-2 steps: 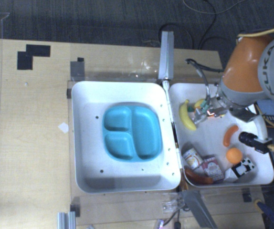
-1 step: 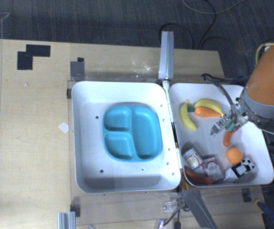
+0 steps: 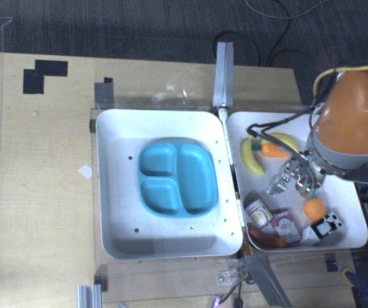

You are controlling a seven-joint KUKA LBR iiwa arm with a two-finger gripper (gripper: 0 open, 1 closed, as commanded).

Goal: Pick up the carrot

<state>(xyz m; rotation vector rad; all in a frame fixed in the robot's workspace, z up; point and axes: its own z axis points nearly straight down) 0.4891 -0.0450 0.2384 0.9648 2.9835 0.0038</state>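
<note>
Here, two shallow white bins sit side by side on a wooden bench: the left bin (image 3: 110, 172) holds a blue divided tray (image 3: 176, 178), and the right bin (image 3: 357, 226) holds a jumble of small items. The carrot (image 3: 274, 150) lies near the back of the right bin, just beside a yellow banana (image 3: 252, 159), with an orange ball (image 3: 314, 209), a black-and-white cube (image 3: 328, 225) and some small packets (image 3: 272, 223) nearer the front. The grey arm with its orange band reaches in from the right, its gripper (image 3: 291, 178) low over the middle of that bin, close to the carrot but not on it, and whether it is spread or closed cannot be made out.
</note>
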